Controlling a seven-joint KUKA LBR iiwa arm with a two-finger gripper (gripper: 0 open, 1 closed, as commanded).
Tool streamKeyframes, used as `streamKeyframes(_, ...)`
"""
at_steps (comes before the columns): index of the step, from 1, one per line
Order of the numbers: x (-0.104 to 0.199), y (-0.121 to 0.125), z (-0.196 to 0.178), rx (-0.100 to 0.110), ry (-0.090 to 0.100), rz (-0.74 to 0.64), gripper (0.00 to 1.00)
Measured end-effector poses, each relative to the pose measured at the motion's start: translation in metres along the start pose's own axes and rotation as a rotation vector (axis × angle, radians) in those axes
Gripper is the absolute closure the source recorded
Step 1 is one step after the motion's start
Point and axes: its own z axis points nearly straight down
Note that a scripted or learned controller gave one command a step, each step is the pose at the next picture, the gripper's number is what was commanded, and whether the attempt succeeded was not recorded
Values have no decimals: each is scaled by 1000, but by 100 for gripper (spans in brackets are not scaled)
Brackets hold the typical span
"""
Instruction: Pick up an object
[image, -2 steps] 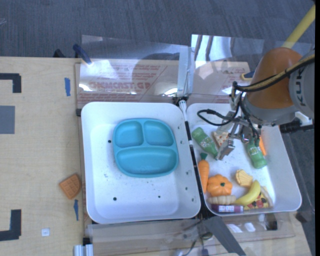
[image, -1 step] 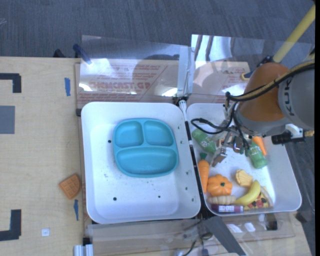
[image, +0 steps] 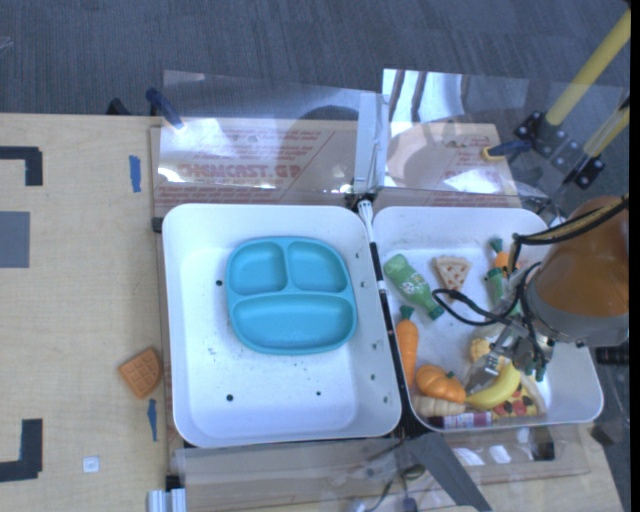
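Gripper (image: 500, 362) hovers low over the toy banana (image: 497, 390) in the right bin (image: 585, 400), fingers slightly parted, gripping nothing I can see; it should drop straight, straddle the banana's middle, avoiding the carrot (image: 407, 345) nearby

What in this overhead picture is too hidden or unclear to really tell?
- Gripper: its metal parts and cables blur together above the banana, so open or shut is unclear.
- Arm: cut off by the right edge.
- Small toys beside the arm: too small and partly covered to identify.
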Motion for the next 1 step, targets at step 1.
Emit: streamKeyframes(1,-72,31,1,-2,1,92,0)
